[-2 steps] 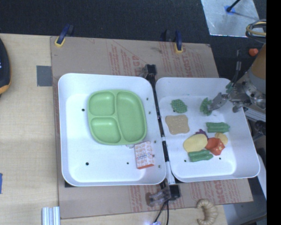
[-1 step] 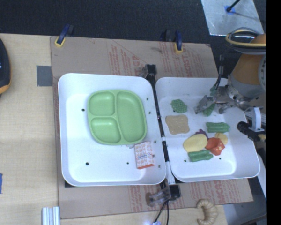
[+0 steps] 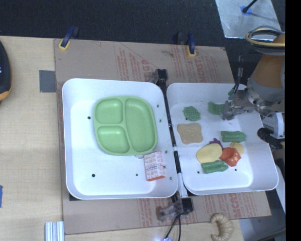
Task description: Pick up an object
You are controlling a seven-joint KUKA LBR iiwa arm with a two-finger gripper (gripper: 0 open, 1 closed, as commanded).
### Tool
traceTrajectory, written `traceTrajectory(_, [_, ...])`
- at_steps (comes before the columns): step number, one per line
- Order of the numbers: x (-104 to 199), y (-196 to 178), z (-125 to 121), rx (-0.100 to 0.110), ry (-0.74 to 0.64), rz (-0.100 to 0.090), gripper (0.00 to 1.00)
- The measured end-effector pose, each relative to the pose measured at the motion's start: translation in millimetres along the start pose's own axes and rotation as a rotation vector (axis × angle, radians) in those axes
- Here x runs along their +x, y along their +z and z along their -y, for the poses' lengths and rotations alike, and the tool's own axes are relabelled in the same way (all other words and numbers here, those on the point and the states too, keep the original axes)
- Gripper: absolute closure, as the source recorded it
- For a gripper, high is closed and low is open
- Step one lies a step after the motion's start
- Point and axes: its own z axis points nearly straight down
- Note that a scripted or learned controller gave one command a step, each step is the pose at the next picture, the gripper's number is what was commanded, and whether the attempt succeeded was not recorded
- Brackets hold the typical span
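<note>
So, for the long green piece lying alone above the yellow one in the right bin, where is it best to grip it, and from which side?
Grip the long green piece across its narrow middle, coming straight down from above. It lies flat and runs left to right, with bare floor of the right bin above it, so the fingers probably fit on its long sides. The yellow piece lies close below.

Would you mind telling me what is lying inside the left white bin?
The left bin holds a green divided plate and, near its front right corner, a small red-and-white packet. Whatever lies under the plate is covered, so I cannot tell.
</note>
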Motion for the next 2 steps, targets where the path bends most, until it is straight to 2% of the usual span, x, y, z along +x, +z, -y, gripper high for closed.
traceTrajectory(1, [-1.1, -10.4, 0.1, 0.001, -0.002, 0.001, 1.0])
traceTrajectory(2, [-9.5, -70.2, 39.7, -0.004, 0.005, -0.001, 1.0])
